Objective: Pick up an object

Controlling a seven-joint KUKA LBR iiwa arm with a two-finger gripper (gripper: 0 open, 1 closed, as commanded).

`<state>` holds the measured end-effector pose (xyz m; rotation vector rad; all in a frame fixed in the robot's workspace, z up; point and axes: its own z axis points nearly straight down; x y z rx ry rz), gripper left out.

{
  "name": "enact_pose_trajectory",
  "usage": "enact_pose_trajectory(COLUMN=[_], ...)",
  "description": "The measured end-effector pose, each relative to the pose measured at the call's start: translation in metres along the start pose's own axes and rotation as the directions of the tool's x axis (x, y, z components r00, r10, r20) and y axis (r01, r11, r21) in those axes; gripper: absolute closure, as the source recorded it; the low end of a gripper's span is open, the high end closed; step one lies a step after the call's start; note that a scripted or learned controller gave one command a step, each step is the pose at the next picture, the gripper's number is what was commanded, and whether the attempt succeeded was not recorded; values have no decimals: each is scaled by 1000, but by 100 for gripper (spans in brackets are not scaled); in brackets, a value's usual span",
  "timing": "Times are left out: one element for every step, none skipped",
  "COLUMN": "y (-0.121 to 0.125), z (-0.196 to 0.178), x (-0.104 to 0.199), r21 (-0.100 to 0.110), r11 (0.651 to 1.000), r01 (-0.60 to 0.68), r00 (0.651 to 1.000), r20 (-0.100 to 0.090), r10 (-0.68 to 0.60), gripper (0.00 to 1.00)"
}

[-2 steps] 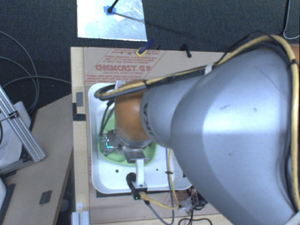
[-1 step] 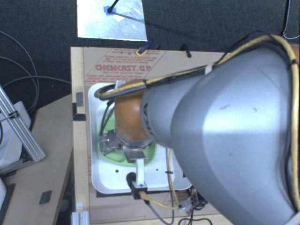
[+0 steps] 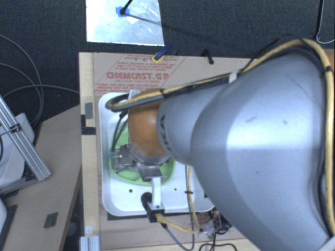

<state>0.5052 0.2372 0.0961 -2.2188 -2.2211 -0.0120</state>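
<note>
The arm [image 3: 251, 140] covers most of the bin [image 3: 112, 200]. The gripper [image 3: 131, 161] is low over a green object [image 3: 123, 172] at 8 o'clock in the bin; its opening I cannot tell.

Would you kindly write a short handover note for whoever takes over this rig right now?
Gripper: down inside the left white bin, hidden under the orange band and wrist; the jaws' state can't be judged.
Things: a light green object lies in that bin, right under the wrist.
Done: the arm has reached the bin; no grasp is visible.
Left: confirm a grip, then lift.
</note>
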Motion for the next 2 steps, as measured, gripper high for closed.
enact_pose_trajectory(y=[0,0], z=[0,0], x=[0,0], r21=[0,0], r11=[1000,1000], r01=[0,0], r00=[1000,1000], r20=[0,0], r10=[0,0], gripper=[0,0])
